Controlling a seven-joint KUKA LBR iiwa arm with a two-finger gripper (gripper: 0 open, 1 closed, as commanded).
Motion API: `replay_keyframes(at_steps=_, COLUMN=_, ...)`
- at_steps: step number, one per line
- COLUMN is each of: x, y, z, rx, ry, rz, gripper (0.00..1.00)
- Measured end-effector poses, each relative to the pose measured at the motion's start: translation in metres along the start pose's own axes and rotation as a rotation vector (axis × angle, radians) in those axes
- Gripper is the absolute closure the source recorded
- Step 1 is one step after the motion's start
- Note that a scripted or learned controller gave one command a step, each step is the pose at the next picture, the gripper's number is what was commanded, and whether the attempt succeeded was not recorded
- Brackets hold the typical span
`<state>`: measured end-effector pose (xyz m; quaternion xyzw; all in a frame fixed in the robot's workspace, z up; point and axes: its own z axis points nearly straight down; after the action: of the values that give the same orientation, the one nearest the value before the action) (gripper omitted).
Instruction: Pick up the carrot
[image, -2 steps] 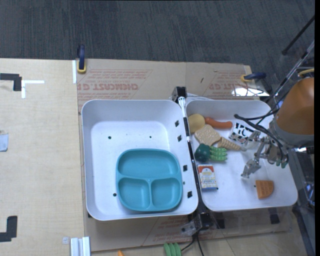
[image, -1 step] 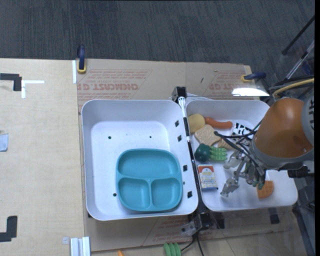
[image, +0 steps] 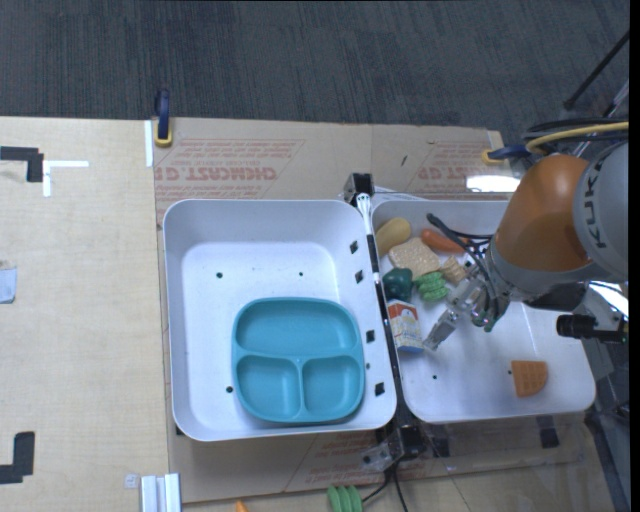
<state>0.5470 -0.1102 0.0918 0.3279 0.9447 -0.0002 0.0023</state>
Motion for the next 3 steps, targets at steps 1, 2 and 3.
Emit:
replay_keyframes(at_steps=1, x=-0.126, y=-0.024, z=0.000, rx=0.000, ry=0.000, rz=-0.109, gripper=0.00)
replay_keyframes(at_steps=2, x=-0.008, y=-0.030, z=-0.098, rx=0.000, ry=0.003, rz=-0.006, gripper=0.00)
replay_keyframes(at_steps=3, x=-0.005, y=0.021, z=-0.019, rx=0.001, ry=0.003, rz=0.091, gripper=0.00)
